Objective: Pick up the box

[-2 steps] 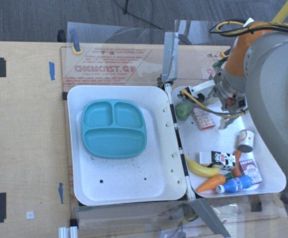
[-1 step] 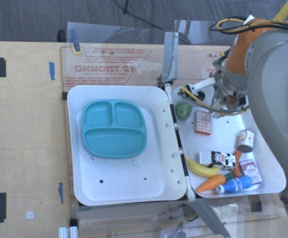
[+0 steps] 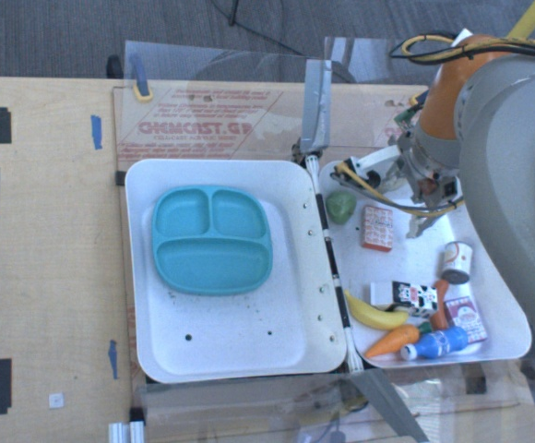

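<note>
A small red and white box (image 3: 376, 227) lies flat in the upper part of the right bin (image 3: 505, 314). My gripper (image 3: 426, 203) hangs just to the right of the box and slightly farther back, under the orange wrist band. Nothing shows in its grasp. A black and white patterned box (image 3: 414, 295) lies lower in the same bin, and a red and white carton (image 3: 469, 319) sits near the bin's right front corner.
A green round fruit (image 3: 340, 207) sits left of the red box. A can (image 3: 456, 261), a banana (image 3: 376, 312), a carrot (image 3: 393, 340) and a blue bottle (image 3: 438, 344) crowd the right bin's front. The left bin (image 3: 231, 340) holds a teal divided plate (image 3: 212, 239).
</note>
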Tool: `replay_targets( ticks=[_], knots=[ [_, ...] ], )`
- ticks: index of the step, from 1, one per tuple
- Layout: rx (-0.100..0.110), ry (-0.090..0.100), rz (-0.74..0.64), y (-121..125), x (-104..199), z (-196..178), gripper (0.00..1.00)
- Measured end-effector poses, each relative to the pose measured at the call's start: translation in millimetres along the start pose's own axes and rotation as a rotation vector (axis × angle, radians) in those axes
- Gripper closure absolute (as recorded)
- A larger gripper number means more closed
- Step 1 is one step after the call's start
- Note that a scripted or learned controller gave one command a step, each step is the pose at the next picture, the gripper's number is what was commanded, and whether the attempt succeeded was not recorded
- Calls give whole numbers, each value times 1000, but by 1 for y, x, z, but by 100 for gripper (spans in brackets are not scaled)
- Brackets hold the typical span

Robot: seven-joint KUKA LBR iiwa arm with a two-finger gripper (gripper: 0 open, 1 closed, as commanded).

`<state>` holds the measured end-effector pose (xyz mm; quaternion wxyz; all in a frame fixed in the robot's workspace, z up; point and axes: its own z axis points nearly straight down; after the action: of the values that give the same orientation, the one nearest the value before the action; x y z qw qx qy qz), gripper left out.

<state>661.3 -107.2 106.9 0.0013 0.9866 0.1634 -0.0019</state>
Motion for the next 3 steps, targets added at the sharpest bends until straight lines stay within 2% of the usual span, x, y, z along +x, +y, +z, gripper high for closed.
replay_targets(
  ticks=[1,2,3],
  knots=[
    [4,4,119,-6,-6,21,0],
    [7,-2,123,-5,-7,14,100],
    [7,-2,122,-5,-7,14,0]
  ],
)
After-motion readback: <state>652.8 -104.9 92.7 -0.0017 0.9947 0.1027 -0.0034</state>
